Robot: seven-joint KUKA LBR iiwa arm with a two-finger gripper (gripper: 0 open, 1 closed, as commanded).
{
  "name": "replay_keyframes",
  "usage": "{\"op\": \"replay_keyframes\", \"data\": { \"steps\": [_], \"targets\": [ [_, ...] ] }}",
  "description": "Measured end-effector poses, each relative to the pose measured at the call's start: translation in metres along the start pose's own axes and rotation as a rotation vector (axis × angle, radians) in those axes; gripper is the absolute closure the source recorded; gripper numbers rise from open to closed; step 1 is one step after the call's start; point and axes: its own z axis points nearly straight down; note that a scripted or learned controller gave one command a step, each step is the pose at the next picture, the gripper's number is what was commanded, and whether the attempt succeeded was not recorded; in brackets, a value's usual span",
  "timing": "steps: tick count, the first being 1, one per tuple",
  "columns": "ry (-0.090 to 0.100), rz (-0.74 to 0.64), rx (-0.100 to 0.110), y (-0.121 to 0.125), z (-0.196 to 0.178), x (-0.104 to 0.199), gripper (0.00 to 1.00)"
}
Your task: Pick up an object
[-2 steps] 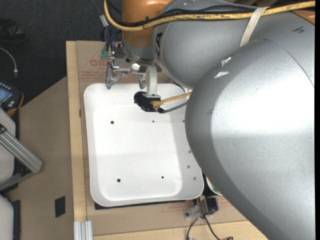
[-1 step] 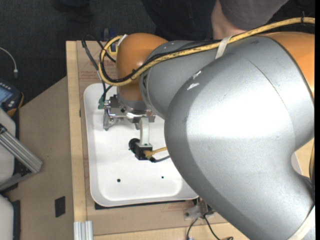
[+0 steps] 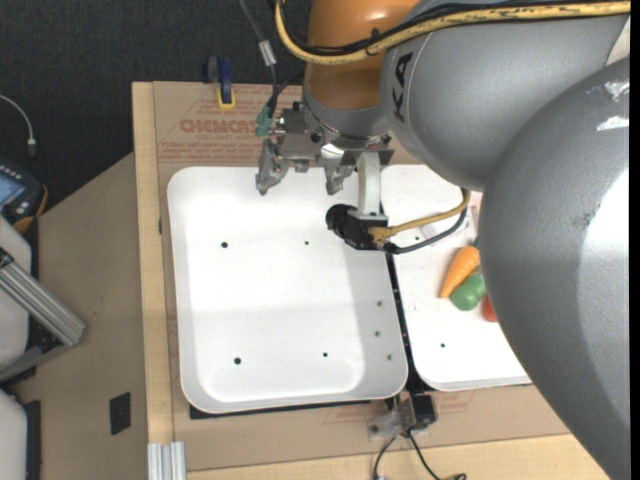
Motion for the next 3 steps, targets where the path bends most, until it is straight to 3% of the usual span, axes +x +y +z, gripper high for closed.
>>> {"op": "replay_keyframes", "data": {
  "steps": [1,2,3],
  "targets": [
    [-0.007,0.005,0.016,-0.013,-0.02,-0.09,0.0],
    [-0.004,-0.006,0.022,0.004,0.024,-0.06,0.0],
    [-0.004,-0.005,0.019,0.004,0.021,-0.061,0.0]
  ]
}}
